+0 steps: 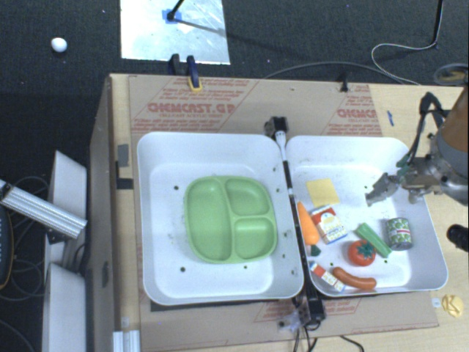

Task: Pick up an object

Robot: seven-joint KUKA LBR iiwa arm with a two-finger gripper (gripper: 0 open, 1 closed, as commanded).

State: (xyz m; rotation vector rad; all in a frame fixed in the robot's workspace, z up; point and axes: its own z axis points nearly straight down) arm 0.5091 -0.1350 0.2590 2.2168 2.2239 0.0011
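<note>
While the green divided plate [231, 218] lies in the left bin [157, 196], the pickable items sit in the right bin [421, 270]: carrot [308, 224], tomato [361, 252], can [399, 233]. The gripper [382, 190] hovers at the can's eleven o'clock (finger spacing cannot be told); a straight descent is advised.

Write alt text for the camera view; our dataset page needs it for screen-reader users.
A grey robot gripper hovers over the right white bin, which holds toy food: a carrot, tomato, sausage and small can. The left bin holds a green divided plate.
</note>
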